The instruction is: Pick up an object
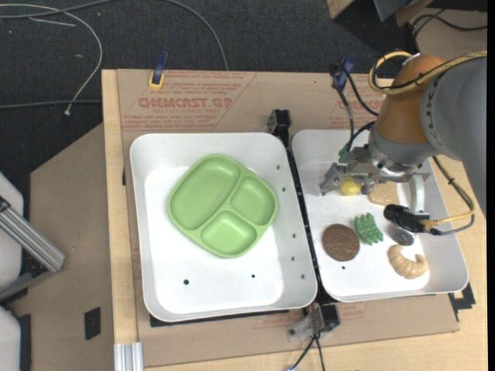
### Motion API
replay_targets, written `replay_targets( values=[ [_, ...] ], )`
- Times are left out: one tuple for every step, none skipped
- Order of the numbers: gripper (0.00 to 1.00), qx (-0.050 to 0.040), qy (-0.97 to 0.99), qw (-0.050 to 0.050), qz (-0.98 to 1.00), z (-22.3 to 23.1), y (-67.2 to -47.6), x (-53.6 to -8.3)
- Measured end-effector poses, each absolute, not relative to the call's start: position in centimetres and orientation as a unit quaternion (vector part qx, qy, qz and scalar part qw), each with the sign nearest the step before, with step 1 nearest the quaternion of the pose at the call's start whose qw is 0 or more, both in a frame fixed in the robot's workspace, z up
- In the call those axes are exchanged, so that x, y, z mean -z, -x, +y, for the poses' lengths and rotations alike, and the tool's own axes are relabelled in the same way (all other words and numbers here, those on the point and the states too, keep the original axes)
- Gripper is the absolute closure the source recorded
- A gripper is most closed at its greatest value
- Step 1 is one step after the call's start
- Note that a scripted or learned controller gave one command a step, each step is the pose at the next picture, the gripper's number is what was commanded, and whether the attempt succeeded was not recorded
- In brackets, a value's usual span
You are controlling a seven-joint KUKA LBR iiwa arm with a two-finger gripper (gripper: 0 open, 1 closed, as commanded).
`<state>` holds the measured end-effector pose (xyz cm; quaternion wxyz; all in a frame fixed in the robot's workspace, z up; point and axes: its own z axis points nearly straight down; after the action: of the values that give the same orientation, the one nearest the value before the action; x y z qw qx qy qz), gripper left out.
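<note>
My gripper [349, 176] is low over the back part of the right bin [340, 280]. A small yellow object [351, 186] lies directly under it, partly hidden by the gripper. In front of it sit a brown round disc [340, 242], a green ridged piece [369, 229] and a tan curled pastry-like piece [408, 262]. A pale beige object [382, 195] peeks out from under the wrist.
The left bin [155, 284] holds a green three-section plate [223, 205]. Both bins rest on a cardboard sheet [193, 91]. A black clip [279, 120] sits at the back between the bins. My arm covers the right bin's back right corner.
</note>
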<state>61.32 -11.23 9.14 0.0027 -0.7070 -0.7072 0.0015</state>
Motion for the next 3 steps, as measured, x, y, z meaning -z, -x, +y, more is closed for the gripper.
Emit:
replay_targets(
  values=[
    [1.0, 0.0007, 0.707, 0.0, -0.707, -11.2, -61.5, -10.6],
    [1.0, 0.0016, 0.707, -0.002, -0.707, -11.8, -61.6, -15.2],
    [1.0, 0.002, 0.707, -0.003, -0.708, -12.0, -62.7, -20.2]
  ],
)
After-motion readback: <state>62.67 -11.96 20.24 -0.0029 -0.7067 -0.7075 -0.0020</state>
